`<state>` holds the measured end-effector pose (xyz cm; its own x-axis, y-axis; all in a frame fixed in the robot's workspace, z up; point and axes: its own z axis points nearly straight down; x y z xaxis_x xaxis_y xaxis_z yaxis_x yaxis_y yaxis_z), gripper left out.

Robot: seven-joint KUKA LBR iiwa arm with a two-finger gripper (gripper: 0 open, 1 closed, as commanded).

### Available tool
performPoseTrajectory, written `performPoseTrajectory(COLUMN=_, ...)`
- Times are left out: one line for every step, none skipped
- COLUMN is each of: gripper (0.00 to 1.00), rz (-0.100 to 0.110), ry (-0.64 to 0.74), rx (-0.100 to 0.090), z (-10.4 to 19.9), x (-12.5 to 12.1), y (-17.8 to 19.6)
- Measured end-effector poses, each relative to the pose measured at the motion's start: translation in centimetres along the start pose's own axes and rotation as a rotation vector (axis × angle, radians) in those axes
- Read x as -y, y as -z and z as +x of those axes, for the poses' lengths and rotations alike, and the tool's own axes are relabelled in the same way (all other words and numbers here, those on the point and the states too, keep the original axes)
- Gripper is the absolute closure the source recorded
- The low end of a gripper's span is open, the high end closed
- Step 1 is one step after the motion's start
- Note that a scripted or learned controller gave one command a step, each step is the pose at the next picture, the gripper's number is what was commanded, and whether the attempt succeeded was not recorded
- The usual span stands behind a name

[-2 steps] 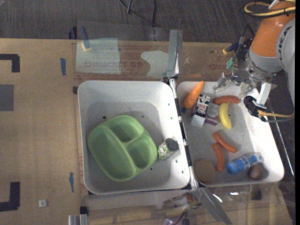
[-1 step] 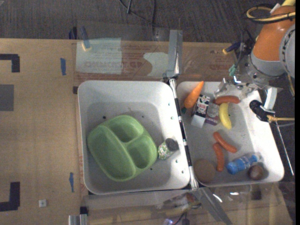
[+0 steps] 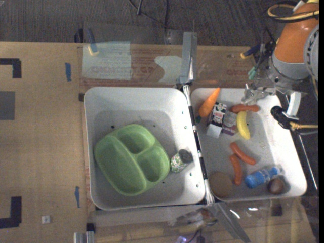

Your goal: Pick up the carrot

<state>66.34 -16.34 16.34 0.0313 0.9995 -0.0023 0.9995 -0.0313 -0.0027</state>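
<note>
At the far-left corner of the right bin, the carrot leans on the divider wall, fat end near, tip pointing away, with a small milk carton just beside it. Pincer hovers over the bin's far edge, near a sausage and banana; can't tell if it's released or clenched, too small and cluttered. My read: approach phase, nothing grasped. Best bet is to shift left along the far rim, align the jaws across the carrot's narrow axis, take it mid-body, and descend clear of wall and carton. Main risk is clipping the rim. Left bin holds 1 green divided plate; ignore it.
</note>
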Motion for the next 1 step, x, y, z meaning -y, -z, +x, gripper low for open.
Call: performPoseTrajectory(gripper=1.00, rz=-0.001, ry=0.155, rx=-0.003, z=-1.23, x=8.65, y=7.23)
